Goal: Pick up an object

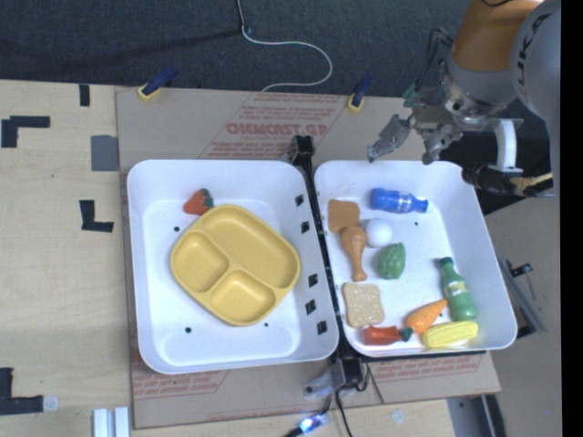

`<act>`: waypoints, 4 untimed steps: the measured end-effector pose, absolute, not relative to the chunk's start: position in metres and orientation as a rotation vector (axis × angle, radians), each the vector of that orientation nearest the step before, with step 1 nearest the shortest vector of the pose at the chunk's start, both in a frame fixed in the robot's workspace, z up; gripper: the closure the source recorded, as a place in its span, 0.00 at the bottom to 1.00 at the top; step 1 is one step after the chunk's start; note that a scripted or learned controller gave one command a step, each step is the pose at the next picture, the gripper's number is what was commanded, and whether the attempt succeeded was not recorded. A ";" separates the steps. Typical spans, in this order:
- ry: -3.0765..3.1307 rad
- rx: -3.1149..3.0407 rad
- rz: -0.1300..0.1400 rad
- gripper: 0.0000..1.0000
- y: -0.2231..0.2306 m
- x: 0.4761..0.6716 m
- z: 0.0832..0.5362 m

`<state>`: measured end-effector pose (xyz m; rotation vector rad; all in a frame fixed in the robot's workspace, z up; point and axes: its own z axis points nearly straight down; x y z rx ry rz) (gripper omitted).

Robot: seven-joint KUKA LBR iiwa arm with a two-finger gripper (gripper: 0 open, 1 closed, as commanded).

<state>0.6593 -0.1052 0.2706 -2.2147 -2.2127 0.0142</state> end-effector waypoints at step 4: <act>-2.220 -2.217 0.008 0.00 -0.114 0.658 0.137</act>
